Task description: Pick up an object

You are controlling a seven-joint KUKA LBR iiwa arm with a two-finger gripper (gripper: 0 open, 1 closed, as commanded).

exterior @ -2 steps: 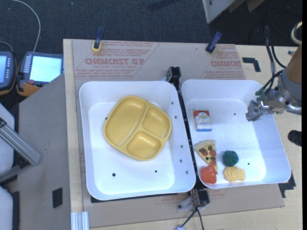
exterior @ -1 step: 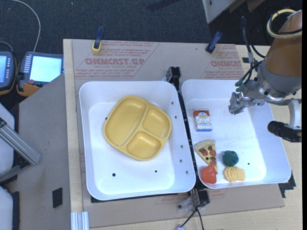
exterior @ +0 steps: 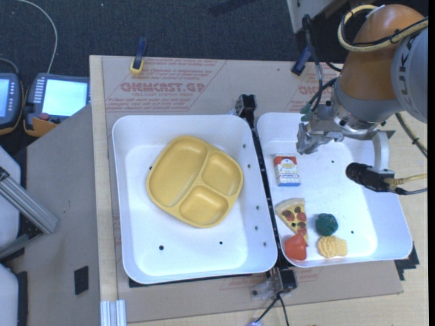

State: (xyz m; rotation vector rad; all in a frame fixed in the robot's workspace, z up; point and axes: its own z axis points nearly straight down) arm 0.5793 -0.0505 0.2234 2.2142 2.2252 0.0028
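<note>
The right-hand shallow white bin [exterior: 391, 240] serves as the landmark here. Above its far end hangs the grey arm with its orange band [exterior: 370, 46], and the two-finger gripper [exterior: 307, 143] points down over the bin's far left part, not touching any of the objects; whether it is open or closed I cannot tell at this angle, and nothing shows in it. Just toward the near side of the gripper, on the bin floor close to its left wall, lies a small red, white and blue carton [exterior: 287, 170], lying flat. Further toward the bin's near end sits a cluster of toy food: a triangular pizza slice with red dots [exterior: 293, 215], a round red tomato-like piece [exterior: 295, 248] touching the slice's near tip, a dark green knobbly ball [exterior: 326, 223] just right of the slice, and a yellow ridged piece [exterior: 332, 247] just in front of the ball. On the bin's right rim, a black cylindrical part [exterior: 363, 175] attached to the arm reaches over the floor. To the left of this bin, touching it along a black clamp line, lies the second shallow white bin [exterior: 129, 202], and in its middle rests a yellow plastic divided plate with three compartments [exterior: 195, 180], turned at a slant. Both bins rest on a brown cardboard sheet printed in red letters [exterior: 170, 80].
</note>
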